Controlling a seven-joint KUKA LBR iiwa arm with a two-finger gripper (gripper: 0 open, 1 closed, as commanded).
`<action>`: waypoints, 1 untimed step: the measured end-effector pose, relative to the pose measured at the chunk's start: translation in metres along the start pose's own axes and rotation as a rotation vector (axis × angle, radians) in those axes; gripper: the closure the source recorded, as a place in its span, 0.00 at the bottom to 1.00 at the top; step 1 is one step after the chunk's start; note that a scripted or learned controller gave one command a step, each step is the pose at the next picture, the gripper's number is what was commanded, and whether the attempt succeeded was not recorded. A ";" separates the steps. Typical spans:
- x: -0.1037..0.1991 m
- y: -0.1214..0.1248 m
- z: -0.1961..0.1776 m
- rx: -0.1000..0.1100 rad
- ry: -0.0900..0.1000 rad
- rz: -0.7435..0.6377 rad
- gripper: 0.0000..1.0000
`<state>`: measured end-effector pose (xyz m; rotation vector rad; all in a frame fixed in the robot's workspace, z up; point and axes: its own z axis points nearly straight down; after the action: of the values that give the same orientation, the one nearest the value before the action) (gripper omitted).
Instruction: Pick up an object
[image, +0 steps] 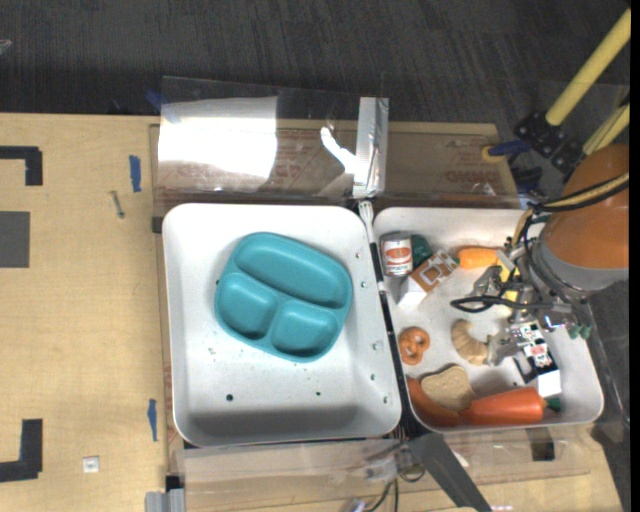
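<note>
While the arm (590, 225) reaches in from the right with its orange band above the right bin (590, 400), the gripper (520, 325) hangs low inside that bin, toward its right half. Cables and metal parts crowd the wrist, and whether the fingers stand apart or together cannot be told from this view; nothing is seen between them.

Contents of the right bin, as observed: a carrot (505, 405) lies along the near wall, below the gripper and apart from it. A slice of bread (447, 385) rests just left of the carrot, touching its thick end. A pale croissant (468, 342) lies just left of the gripper, close beside it. A small glazed doughnut (414, 344) sits further left. A red-labelled can (397, 254) stands at the bin's far left corner, with a small brown box (435, 268) beside it and an orange piece (478, 257) to the right of that.

The left bin (190, 380) carries a teal divided tray (284, 294), lying flat near its centre, well apart from the gripper.
</note>
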<state>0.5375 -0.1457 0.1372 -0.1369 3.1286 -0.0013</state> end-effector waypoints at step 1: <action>0.026 -0.067 0.048 0.002 0.001 -0.063 0.00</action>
<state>0.5180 -0.2145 0.0886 -0.2356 3.1234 -0.0047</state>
